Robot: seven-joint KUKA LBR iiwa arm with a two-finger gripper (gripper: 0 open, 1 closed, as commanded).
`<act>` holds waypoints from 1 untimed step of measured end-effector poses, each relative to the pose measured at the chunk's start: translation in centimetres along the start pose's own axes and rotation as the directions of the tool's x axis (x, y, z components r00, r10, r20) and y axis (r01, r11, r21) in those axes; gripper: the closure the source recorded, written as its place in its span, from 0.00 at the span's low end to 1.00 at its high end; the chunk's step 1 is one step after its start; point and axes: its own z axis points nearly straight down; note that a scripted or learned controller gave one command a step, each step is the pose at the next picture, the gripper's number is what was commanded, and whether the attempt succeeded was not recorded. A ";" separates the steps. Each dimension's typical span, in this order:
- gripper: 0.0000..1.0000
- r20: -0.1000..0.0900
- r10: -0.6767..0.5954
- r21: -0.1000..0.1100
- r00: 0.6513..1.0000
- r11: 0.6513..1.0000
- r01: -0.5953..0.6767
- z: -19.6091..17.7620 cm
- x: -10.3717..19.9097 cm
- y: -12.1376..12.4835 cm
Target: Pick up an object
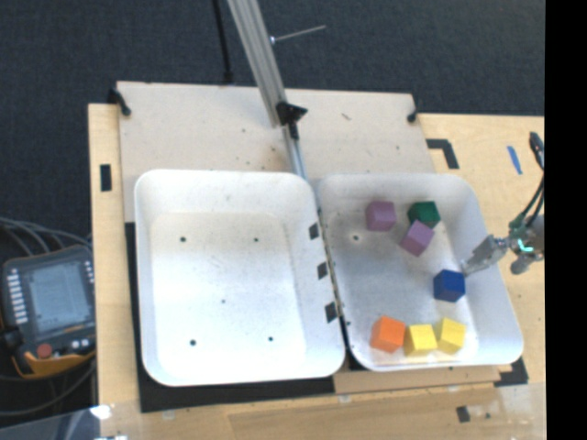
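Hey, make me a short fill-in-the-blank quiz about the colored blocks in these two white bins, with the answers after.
1. All the blocks lie in the ______ bin of the view.
2. In the row at that bin's near edge, the orange block sits beside two ______ blocks.
3. The block closest to the gripper is the ______ one.
4. The green block sits at the far end with two ______ blocks.

Missing words: right; yellow; blue; purple
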 end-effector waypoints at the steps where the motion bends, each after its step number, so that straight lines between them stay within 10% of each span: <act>1: 0.00 0.001 0.000 -0.004 1.000 1.000 0.000 -0.2 0.0 0.1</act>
